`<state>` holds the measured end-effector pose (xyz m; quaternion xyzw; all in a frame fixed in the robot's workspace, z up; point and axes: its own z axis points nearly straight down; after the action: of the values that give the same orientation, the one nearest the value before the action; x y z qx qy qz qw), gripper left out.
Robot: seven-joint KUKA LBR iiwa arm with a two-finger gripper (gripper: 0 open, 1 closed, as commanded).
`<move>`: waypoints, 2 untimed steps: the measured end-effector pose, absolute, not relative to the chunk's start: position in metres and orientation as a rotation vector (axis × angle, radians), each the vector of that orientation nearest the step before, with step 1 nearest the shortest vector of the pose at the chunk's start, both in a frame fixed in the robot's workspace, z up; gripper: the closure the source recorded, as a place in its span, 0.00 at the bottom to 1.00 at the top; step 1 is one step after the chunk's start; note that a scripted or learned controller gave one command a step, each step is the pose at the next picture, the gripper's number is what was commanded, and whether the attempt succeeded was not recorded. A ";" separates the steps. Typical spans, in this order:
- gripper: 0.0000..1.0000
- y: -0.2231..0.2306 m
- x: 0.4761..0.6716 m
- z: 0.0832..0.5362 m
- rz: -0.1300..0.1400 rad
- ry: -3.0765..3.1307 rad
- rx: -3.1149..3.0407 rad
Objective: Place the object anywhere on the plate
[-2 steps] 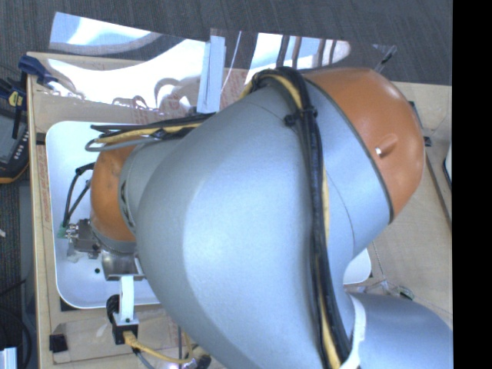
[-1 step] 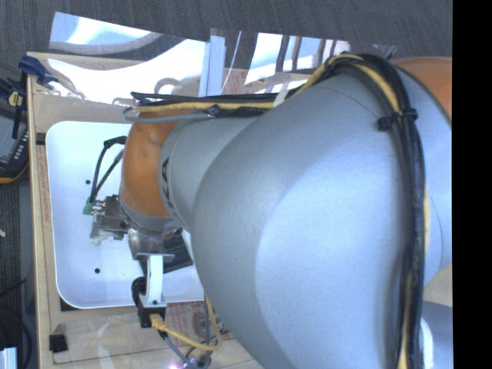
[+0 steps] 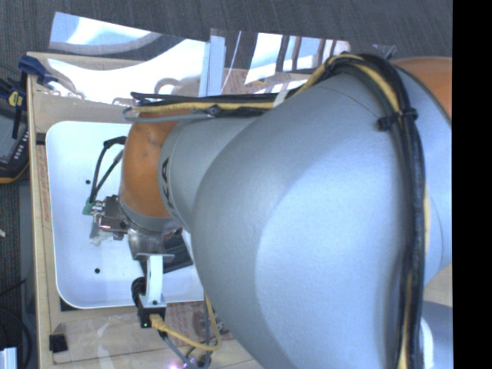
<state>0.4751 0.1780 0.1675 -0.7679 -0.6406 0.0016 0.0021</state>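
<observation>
My grey arm [image 3: 323, 221] reaches in from the right, close to the camera, and hides the right bin and much of the left one. Its orange band [image 3: 146, 167] hangs over the left white bin [image 3: 65, 206]. Below the band, the gripper [image 3: 104, 220] points left and sits low over the bin floor, its tip blurred among cables and metal parts. A dark flat shape [image 3: 181, 254] peeks out from under the wrist; I cannot tell what it is.
Two small dark specks [image 3: 98, 270] lie on the bin floor left of the gripper. A black and yellow cable [image 3: 207, 108] runs along the arm. A white bracket [image 3: 152, 279] hangs near the bin's front rim. Black gear [image 3: 11, 141] sits at the far left.
</observation>
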 end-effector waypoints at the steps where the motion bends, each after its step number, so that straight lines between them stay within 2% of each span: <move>1: 0.00 0.178 0.475 0.167 0.005 -2.010 -2.409; 2: 0.00 0.178 0.475 0.167 0.005 -2.010 -2.409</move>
<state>0.4751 0.1780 0.1675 -0.7679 -0.6406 0.0016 0.0021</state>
